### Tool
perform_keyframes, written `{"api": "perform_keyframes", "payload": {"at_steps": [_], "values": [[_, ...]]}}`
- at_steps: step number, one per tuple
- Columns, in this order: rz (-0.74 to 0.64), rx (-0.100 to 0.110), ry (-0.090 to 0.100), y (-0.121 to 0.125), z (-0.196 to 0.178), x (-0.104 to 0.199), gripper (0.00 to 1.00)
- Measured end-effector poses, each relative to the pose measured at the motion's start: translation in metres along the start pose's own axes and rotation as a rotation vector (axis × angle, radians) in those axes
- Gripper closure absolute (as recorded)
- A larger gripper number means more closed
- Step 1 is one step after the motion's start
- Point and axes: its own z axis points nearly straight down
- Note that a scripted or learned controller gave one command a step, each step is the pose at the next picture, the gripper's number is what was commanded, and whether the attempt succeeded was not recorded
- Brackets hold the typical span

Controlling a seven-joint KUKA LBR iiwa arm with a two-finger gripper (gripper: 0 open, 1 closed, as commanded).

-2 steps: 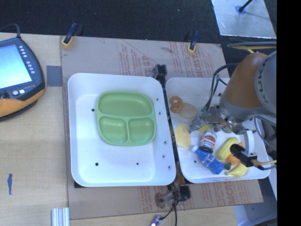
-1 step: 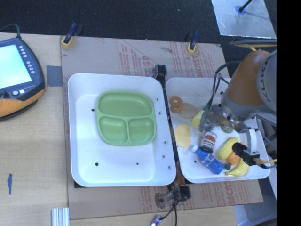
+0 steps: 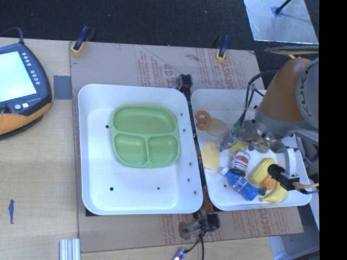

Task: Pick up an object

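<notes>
- Nearest the lens, along the right bin's (image 3: pixel 303 202) front rim, lie a blue bottle (image 3: pixel 240 183) and yellow toys (image 3: pixel 267 172), crowded together and touching.
- Just behind them sit a small white-and-red bottle (image 3: pixel 241 161) and a pale yellow piece (image 3: pixel 211 156); farther back rests an orange ring (image 3: pixel 203 119).
- Any of these could serve as the object to pick up; none is lifted yet.
- Risk, as I judge it: the clutter is so tight that a descent may pinch two items, or nudge one aside and close on nothing.
- Leftward, the left bin (image 3: pixel 92 199) holds a green divided plate (image 3: pixel 146 135).
- Farthest, the arm (image 3: pixel 287 99) leans in from the right over the right bin, wrist bent down; the gripper (image 3: pixel 238 137) hangs low above the clutter, and whether its jaws are apart I cannot tell.
</notes>
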Motion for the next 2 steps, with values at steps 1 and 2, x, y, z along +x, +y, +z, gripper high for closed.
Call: {"api": "perform_keyframes", "payload": {"at_steps": [1, 2], "values": [[-0.002, 0.0, -0.002, 0.0001, -0.0101, -0.0009, 1.0], [-0.003, 0.001, -0.003, 0.0001, -0.0101, -0.001, 0.0]]}}
